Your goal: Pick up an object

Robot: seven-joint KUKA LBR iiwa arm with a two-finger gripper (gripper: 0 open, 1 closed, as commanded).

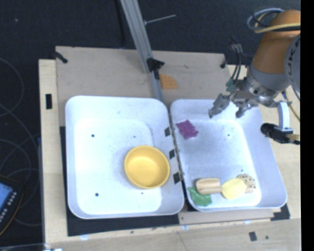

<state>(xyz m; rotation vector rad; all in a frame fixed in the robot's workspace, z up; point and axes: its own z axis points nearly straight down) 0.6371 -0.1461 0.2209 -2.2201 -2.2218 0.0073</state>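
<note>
My gripper [230,110] hangs over the far edge of the right bin [261,150], fingers spread apart with nothing between them. A purple piece [187,129] lies in the right bin's far left part, left of and below the gripper. Along that bin's near edge lie a tan cylinder [208,185], a yellow lemon-like piece [233,189], a speckled beige piece [247,181] and a green piece [200,197]. A yellow bowl [146,167] sits in the left bin [94,140].
A slanted metal post [138,35] rises behind the bins, with an orange patch [168,81] on the bench near its foot. A black fitting [275,132] sits at the right bin's right rim. A tablet [0,200] lies at the lower left.
</note>
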